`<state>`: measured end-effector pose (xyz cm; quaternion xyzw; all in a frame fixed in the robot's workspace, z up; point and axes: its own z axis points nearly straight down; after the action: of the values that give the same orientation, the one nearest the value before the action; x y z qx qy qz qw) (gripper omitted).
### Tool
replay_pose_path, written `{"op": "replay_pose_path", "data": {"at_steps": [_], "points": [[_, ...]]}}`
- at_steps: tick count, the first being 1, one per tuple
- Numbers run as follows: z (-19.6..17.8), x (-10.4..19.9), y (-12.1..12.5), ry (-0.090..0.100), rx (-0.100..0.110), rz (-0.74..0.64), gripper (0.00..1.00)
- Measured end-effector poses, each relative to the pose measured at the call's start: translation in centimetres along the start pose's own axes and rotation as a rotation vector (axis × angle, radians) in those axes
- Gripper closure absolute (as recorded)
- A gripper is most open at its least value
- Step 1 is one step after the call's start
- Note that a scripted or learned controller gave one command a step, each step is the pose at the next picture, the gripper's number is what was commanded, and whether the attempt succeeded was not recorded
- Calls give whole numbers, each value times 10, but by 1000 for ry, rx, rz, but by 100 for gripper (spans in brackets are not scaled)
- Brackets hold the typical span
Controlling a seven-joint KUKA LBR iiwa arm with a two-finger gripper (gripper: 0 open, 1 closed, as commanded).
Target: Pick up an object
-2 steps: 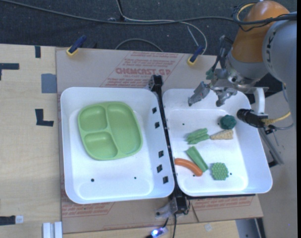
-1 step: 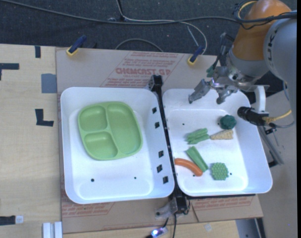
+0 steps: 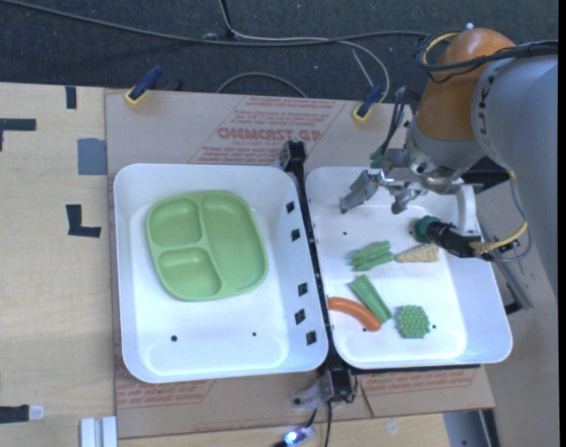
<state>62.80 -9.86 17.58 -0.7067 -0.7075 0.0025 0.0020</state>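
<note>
My gripper (image 3: 376,197) hangs over the back part of the right bin (image 3: 478,343), its two grey fingers spread open with nothing between them. Below it in that bin lie a green bean pod (image 3: 370,254), a second green piece (image 3: 368,294), an orange carrot (image 3: 354,312), a round green textured ball (image 3: 411,321) and a yellow corn piece with a dark green end (image 3: 424,247). The nearest toy, the bean pod, lies a short way in front of the fingertips.
The left bin (image 3: 208,347) holds a light green divided plate (image 3: 207,245). A black divider with clips (image 3: 306,259) runs between the bins. Cables (image 3: 292,40) cross the dark floor behind the bench, and yellow clamps (image 3: 143,84) hold the cardboard.
</note>
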Motion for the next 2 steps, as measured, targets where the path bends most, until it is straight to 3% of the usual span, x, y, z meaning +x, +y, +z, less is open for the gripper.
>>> {"op": "replay_pose_path", "data": {"at_steps": [1,2], "points": [[58,6,-10,0,1,0,0],[93,6,-10,-1,-5,-1,0]]}}
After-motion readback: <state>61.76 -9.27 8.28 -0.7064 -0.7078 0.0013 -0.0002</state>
